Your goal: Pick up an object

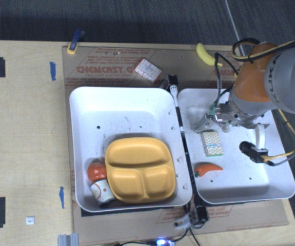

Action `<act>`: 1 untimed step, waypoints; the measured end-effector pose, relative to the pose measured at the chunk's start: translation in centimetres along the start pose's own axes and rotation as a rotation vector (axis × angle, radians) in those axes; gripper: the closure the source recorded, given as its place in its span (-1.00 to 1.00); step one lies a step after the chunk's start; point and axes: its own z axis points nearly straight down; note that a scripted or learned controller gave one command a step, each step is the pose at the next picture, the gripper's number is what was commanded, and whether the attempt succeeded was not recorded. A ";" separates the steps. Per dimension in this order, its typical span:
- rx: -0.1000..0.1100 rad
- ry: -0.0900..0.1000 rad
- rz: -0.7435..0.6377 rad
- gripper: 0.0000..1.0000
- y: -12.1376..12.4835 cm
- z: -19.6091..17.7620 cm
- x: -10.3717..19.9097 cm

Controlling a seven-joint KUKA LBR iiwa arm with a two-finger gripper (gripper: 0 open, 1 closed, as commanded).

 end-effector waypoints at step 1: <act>-0.002 0.000 0.002 1.00 0.1 -1.0 -0.1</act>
